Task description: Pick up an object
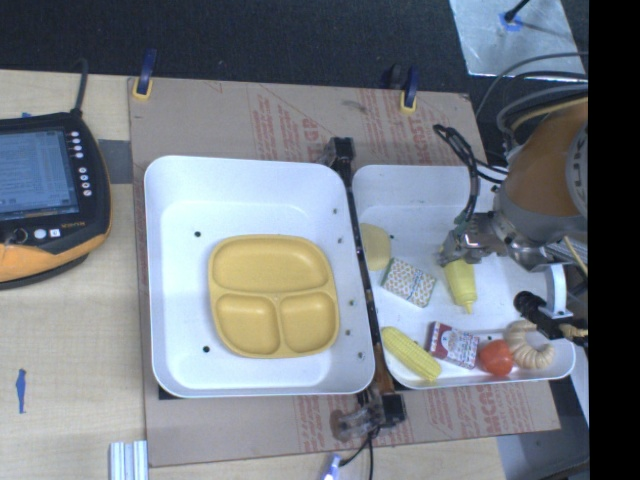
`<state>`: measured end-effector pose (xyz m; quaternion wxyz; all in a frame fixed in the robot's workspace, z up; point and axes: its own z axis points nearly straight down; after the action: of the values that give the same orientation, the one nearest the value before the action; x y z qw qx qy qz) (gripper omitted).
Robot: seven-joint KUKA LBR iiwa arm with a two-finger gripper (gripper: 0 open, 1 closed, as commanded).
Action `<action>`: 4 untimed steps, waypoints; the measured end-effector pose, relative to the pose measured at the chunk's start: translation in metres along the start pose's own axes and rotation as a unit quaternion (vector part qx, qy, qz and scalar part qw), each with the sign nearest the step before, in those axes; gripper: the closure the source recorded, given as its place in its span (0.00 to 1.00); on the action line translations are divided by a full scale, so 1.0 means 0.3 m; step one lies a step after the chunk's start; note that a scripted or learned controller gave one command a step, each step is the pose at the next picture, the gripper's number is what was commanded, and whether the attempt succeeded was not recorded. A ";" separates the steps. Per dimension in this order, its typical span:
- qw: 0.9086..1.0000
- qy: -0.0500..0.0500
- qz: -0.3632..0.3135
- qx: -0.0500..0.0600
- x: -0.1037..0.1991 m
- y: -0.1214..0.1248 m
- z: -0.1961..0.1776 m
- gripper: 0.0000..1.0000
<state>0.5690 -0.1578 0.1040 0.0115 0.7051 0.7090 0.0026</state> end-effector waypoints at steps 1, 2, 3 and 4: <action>1.000 0.007 0.000 0.010 0.228 0.010 -0.298 1.00; 1.000 0.007 0.001 0.011 0.227 0.008 -0.296 0.00; 1.000 0.006 0.001 0.012 -0.074 -0.037 0.002 0.00; 1.000 0.007 0.001 0.011 0.011 0.291 0.046 0.00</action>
<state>0.6565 -0.1542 0.0920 -0.0011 0.7057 0.7085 -0.0002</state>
